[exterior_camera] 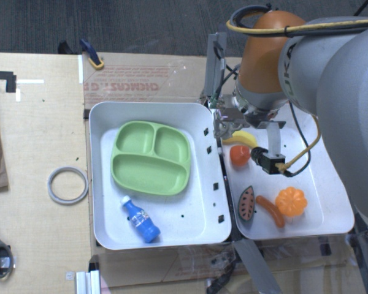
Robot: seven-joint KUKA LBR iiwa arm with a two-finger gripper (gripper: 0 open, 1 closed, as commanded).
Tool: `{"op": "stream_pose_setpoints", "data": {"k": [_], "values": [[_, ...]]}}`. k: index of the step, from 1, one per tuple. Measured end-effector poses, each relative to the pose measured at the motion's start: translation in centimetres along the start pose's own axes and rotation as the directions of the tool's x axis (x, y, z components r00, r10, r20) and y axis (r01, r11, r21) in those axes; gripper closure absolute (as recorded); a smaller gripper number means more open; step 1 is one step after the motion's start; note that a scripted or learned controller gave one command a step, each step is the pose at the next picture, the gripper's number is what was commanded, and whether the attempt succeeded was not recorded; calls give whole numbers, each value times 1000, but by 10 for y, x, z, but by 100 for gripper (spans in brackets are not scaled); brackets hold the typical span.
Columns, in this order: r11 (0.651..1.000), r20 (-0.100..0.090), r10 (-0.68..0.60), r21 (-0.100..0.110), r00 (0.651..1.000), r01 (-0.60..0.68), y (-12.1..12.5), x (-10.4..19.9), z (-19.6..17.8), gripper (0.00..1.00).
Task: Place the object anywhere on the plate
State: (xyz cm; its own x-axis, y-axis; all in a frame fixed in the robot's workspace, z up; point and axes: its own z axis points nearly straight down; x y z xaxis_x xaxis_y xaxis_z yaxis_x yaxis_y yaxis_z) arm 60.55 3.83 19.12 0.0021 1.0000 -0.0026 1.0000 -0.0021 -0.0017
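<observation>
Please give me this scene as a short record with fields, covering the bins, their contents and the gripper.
left bin: green plate, three compartments; blue bottle lying in front of it
right bin: banana, tomato, watermelon slice, sausage, orange pumpkin
gripper: low over the right bin's far left corner, beside the banana
on plate: nothing yet

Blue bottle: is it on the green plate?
No. The blue bottle lies on the left bin's floor, just below the green plate, whose compartments hold nothing.
</observation>
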Motion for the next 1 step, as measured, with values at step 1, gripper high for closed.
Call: {"op": "stream_pose_setpoints", "data": {"k": [1], "values": [[1000,0,-4,0,1000,4,52,54,0,100]]}}
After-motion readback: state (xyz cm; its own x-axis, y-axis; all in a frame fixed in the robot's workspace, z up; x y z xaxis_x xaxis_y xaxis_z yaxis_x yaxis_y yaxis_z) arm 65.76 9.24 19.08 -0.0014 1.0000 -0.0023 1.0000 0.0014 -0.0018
